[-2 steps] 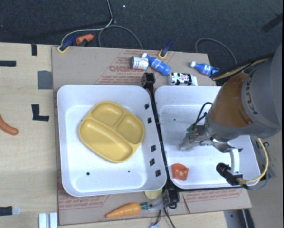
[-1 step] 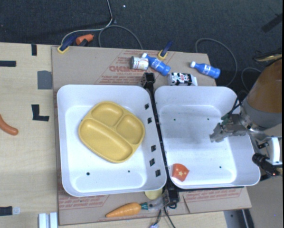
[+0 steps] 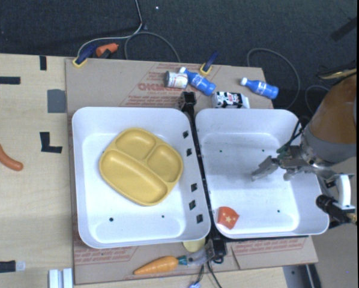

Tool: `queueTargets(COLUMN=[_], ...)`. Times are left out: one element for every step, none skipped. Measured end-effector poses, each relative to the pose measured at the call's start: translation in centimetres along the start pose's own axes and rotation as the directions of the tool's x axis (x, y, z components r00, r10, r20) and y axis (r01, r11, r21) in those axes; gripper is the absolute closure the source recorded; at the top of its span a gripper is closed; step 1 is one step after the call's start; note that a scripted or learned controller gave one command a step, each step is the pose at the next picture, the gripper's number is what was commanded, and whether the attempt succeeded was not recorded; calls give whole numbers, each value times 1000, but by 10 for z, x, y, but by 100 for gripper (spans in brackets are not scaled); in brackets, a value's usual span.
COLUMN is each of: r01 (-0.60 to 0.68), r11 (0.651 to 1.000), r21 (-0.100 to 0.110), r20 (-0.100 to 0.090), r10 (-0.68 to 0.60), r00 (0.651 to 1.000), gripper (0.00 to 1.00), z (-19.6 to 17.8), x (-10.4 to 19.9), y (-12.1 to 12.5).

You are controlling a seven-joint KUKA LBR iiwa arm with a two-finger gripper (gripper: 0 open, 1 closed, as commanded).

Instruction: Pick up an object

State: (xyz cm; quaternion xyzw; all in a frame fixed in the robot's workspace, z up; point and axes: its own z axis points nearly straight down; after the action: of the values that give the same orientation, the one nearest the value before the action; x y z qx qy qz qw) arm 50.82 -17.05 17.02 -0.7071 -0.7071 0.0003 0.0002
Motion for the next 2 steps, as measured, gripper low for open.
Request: queueTargets(r01=[-4, 9], r11=[1000, 1000], r21=[4, -8], r20=[2, 3], r10=[4, -9], r00=[1000, 1000], gripper=[0, 0], z=[44, 86], x=[-52, -7], y=[10, 124])
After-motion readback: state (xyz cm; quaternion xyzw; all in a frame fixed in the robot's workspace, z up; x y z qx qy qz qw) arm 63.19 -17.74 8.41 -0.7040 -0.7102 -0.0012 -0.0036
